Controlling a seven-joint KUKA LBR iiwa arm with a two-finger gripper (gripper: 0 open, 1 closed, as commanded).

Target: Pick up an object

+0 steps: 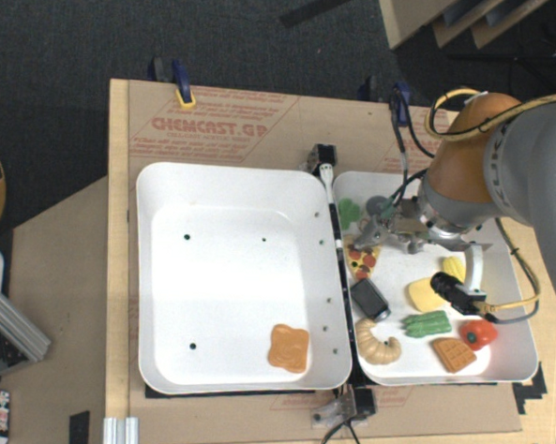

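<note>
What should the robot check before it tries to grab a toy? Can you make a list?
1. Is the gripper over the right bin? Ok, it sits at that bin's upper left part.
2. Toys nearby? Ok: a red and yellow toy and a black block lie just below it.
3. Already holding something? Cannot tell.
4. Near the bin wall? Not ok, the divider is close.
5. Orange toy in the left bin? Ok, but it is far away.
</note>
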